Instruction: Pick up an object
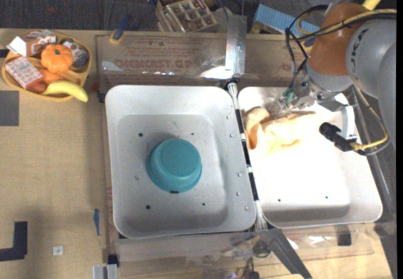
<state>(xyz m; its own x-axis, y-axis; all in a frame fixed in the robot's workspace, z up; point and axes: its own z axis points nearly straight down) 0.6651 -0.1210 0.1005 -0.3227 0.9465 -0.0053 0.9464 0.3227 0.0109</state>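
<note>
Locate the gripper (291, 99) at the far edge of the right bin (315, 196), below the grey arm (368, 57) with its orange band (334, 41). You cannot tell from this view whether it is spread or closed, nor whether anything sits in it.

Scanning from the left, you will find a yellow bowl (12, 76) on the bench holding a banana (66, 89), an orange pumpkin (56, 57) and small cartons. The left bin (126, 108) contains a teal bowl (175, 164), lying mouth-down near its centre. In the right bin, a pale yellowish object (272, 130), blurred, lies against the far left corner, just beside and below the gripper; contact between them cannot be confirmed.
</note>
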